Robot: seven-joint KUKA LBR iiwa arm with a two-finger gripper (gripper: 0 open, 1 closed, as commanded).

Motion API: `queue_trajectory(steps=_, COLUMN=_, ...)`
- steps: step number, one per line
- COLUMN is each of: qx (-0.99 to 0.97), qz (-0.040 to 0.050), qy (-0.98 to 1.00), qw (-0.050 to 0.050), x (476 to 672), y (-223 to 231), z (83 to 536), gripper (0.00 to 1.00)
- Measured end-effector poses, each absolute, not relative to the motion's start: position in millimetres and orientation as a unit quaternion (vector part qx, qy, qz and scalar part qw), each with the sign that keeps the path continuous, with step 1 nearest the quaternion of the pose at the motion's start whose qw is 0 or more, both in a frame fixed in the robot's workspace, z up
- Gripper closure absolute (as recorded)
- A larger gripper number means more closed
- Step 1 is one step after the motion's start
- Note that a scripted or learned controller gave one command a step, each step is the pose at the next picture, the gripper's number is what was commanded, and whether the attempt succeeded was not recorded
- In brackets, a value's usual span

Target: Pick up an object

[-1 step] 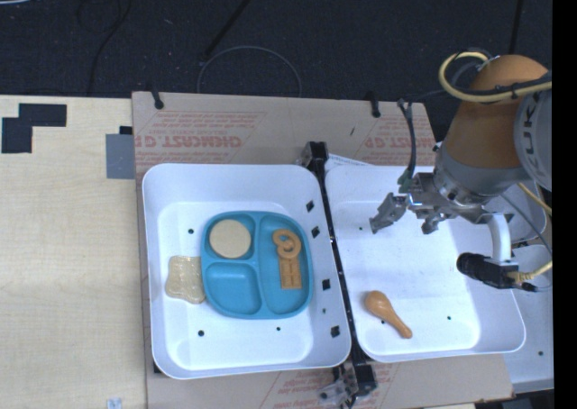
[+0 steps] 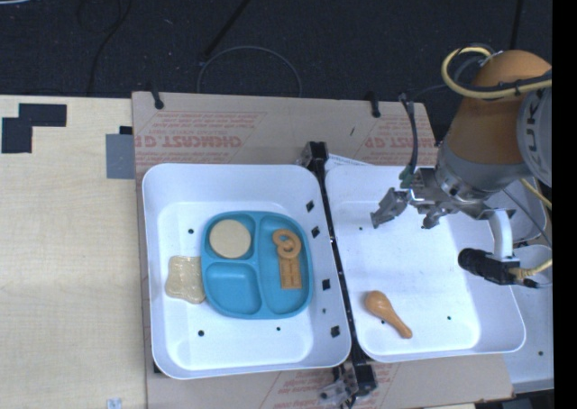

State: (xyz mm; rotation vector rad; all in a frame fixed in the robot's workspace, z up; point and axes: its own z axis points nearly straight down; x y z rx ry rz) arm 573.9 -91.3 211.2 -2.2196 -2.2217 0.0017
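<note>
Pale wooden tabletop (image 2: 63,254) with two white bins. End effector (image 2: 410,207), fingers spread and holding nothing, hovers over the right bin (image 2: 505,344); best centred over the orange maraca-shaped toy (image 2: 388,313) near its front before descending.

Pale wooden bench (image 2: 63,245); behind it — dark carpet (image 2: 270,20), cables (image 2: 248,65).

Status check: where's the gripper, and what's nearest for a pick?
Gripper over right bin, nothing between fingers. Orange maraca lies nearest, below it. Path clear.
</note>
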Motion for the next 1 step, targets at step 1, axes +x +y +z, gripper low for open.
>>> queue_trajectory(steps=1, qx=-0.707, qz=0.0025, qy=-0.707, qw=0.003, x=571.3, y=-86.8, z=167.1, gripper=0.00)
